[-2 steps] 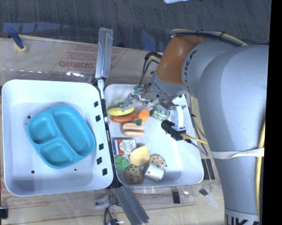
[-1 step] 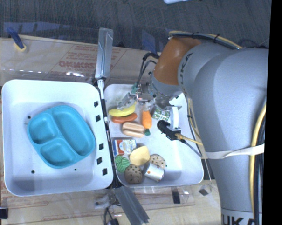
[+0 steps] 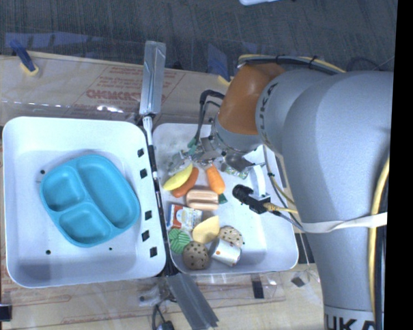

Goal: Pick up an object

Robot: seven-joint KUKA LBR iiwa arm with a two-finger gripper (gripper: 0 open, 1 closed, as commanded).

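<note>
My gripper (image 3: 206,151) hangs low in the back part of the right bin (image 3: 279,247), below the orange band of the arm. It sits just above a yellow banana (image 3: 178,178) and an orange carrot (image 3: 215,179), which lie side by side with another orange piece. In front of them lie a hot dog (image 3: 202,197), a small carton (image 3: 183,216), a pale yellow wedge (image 3: 206,229), a green item (image 3: 178,241), two speckled cookies (image 3: 196,255) and a white cup (image 3: 225,252). The arm hides the bin's back right part.
The left bin (image 3: 25,255) holds a blue divided plate (image 3: 89,199). A metal divider with black clips (image 3: 149,192) runs between the two bins. A black cable plug (image 3: 249,198) hangs over the right bin beside the toys.
</note>
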